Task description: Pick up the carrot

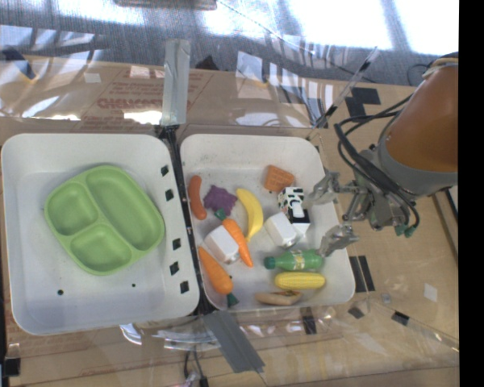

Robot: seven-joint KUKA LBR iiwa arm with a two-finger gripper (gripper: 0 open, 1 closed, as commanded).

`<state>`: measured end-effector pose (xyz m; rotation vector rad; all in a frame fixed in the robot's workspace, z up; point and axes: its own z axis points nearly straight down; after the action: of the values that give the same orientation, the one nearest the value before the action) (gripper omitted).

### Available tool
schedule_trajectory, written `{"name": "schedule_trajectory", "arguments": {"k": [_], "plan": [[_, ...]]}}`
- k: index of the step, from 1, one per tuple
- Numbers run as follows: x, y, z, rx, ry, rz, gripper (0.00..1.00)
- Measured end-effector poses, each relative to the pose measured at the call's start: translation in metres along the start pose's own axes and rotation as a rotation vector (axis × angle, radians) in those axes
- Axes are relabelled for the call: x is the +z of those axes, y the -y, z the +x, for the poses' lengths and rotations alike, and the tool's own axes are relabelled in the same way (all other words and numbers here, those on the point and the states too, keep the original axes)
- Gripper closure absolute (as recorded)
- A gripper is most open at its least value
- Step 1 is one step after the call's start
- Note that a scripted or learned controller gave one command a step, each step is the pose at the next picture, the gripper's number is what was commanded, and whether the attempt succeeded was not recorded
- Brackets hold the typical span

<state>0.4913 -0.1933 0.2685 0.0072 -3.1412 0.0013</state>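
orange carrot [216,274], lying slantwise, right bin's [250,143] near-left corner

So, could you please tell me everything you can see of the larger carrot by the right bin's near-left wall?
The carrot is orange, smooth and plastic-looking, tapering from a narrow tip at upper left to a thick end with a small dark green stub at lower right. It lies flat and slantwise in the right bin, along its left wall. Its tip comes close to a white block; contact is unclear. The gripper is well apart.

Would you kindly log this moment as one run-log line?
gripper: open, over right bin's right rim | carrot: lying in right bin, near its left wall, not held | green plate: left bin
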Motion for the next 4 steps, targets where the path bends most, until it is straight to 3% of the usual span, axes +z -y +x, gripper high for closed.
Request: {"name": "schedule_trajectory", "arguments": {"k": [1, 2, 3, 4], "plan": [[0.176, -0.058, -0.027, 0.16, 0.002, -0.001, 0.0], [0.175, -0.095, -0.024, 0.019, 0.008, 0.007, 0.0], [0.166, -0.094, 0.001, -0.046, 0.046, 0.014, 0.0], [0.172, -0.098, 0.003, -0.413, 0.021, 0.009, 0.0]]}}
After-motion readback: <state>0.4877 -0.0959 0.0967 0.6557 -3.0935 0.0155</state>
